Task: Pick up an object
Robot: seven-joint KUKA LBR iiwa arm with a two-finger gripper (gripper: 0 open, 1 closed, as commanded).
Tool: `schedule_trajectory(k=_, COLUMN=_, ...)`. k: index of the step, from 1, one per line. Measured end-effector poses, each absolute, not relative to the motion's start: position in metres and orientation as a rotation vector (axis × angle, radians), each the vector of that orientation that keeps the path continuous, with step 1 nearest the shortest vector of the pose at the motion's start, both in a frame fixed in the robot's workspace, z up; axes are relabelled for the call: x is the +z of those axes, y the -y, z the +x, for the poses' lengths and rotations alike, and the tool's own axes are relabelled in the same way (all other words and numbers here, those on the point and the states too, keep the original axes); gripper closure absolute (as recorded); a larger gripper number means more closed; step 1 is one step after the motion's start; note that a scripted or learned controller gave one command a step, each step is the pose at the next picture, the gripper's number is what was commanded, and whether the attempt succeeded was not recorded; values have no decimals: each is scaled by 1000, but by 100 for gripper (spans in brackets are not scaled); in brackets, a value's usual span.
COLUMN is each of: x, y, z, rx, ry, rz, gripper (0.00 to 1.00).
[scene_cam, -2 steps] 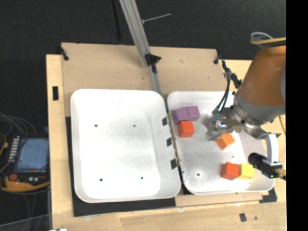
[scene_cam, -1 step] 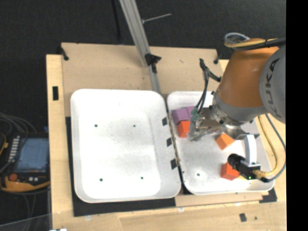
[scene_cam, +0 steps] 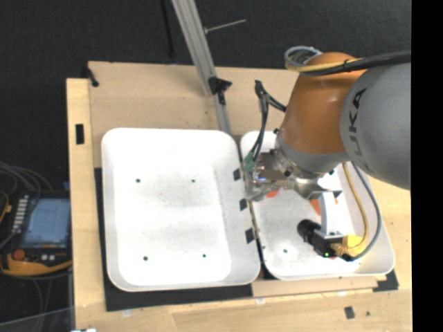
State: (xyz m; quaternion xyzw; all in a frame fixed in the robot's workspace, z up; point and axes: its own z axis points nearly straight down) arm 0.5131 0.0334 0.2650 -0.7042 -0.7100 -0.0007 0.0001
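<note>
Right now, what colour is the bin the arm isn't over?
The bin is white, faintly smudged grey, with four dark dots; camera view.

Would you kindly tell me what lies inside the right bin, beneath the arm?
A small orange-red piece shows in the right bin; the arm covers most of its floor, so other contents cannot be seen.

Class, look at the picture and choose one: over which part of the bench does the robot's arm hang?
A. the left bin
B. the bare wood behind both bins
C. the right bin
C: the arm covers much of the right bin, while the left bin lies uncovered.
</note>
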Motion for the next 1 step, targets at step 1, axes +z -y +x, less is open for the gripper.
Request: schedule_trajectory(k=1, x=236, y=-81, z=519, rx=4, ry=2227, rz=-2213, gripper=100)
